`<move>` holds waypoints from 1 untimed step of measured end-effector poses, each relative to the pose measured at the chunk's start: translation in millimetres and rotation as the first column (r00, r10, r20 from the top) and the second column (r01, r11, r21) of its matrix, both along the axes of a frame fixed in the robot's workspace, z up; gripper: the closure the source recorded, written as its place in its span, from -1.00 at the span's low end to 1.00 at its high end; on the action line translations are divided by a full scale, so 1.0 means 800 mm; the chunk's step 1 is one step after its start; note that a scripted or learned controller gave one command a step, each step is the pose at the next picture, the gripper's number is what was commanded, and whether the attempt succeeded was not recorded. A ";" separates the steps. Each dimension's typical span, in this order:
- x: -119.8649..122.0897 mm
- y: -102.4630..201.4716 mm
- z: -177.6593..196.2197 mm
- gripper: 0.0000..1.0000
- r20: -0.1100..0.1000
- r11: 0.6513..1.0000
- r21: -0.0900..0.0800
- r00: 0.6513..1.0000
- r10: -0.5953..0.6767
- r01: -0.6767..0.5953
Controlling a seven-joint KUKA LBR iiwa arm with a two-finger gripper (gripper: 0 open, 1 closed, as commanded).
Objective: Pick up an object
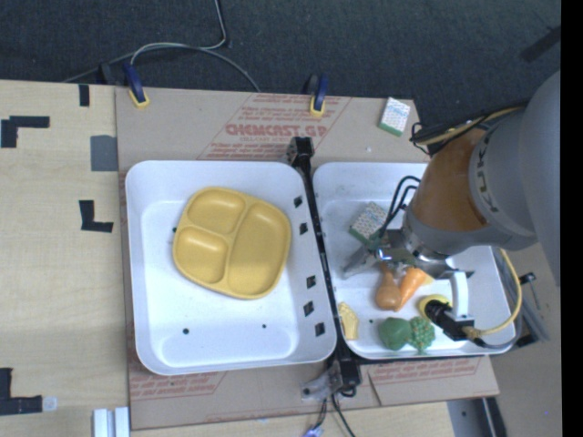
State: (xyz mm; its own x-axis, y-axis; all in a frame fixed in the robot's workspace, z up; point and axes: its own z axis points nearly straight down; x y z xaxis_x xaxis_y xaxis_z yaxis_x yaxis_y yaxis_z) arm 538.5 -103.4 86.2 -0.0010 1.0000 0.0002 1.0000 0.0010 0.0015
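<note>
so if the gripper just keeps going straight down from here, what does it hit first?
Probably the orange carrot-like toy: the gripper hangs just over its upper end in the right bin. Height above it is unclear from this slanted view.

A robotics lab: clamped cardboard [273,130] bench, taped markers [91,215], trailing cables [196,48].

Arm [533,171]: big grey rounded housing w/ orange band [448,185] above wrist. Black cables loop alongside the band. Gripper [387,255]: grey metal. White bracket + yellow cable low on wrist.
</note>
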 end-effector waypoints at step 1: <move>0.001 0.000 0.013 1.00 0.003 1.000 -0.001 1.000 0.000 0.000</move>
State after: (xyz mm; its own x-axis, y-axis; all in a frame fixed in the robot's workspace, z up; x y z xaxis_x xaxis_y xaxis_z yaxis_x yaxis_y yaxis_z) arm 539.6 -103.7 96.7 -0.0009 1.0000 -0.0011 1.0000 0.0009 0.0048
